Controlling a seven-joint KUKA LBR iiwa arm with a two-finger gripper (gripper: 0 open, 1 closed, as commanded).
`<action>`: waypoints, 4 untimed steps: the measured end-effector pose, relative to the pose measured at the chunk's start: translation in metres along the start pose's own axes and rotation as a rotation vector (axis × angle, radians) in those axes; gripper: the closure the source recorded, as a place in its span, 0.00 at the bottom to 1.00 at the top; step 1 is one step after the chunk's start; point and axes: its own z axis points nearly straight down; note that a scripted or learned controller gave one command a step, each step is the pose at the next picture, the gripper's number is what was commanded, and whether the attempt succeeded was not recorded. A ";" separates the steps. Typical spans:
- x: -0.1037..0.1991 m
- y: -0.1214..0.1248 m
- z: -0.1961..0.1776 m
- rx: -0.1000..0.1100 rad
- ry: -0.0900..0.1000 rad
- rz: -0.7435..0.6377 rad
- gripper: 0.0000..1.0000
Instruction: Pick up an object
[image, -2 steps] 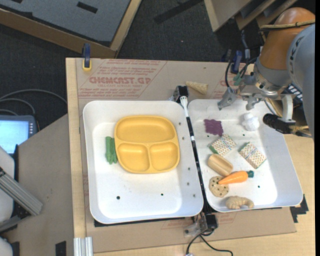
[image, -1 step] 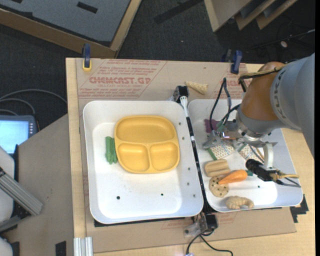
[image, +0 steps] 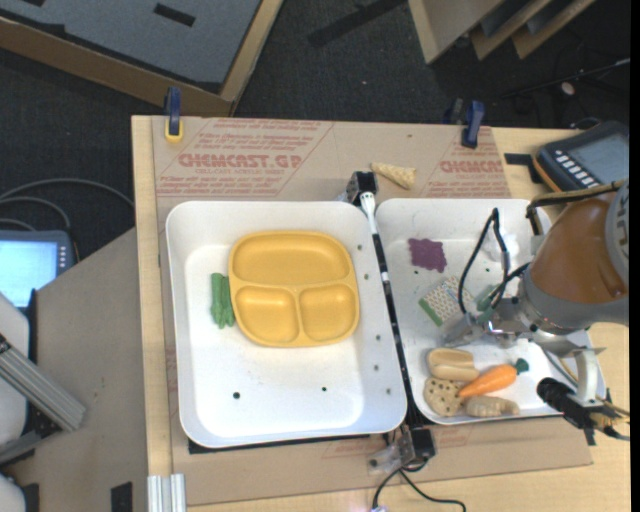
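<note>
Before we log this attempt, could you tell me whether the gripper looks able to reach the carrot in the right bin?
Probably yes: the gripper hangs over the right bin, and the carrot lies just below it in view, uncovered on top, though a bread roll crowds it.

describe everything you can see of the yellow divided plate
The yellow divided plate looks like matte moulded plastic with rounded corners: one wide compartment along its far side, two smaller ones along its near side, nothing in any of them. It lies flat and upright in the left bin, toward its far half. A green bean-like piece lies against its left edge.
</note>
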 end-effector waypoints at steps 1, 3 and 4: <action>0.024 0.067 -0.001 -0.014 -0.003 -0.010 0.00; 0.022 0.064 -0.010 -0.010 -0.003 -0.006 0.00; 0.024 0.145 -0.002 -0.015 -0.003 -0.010 0.00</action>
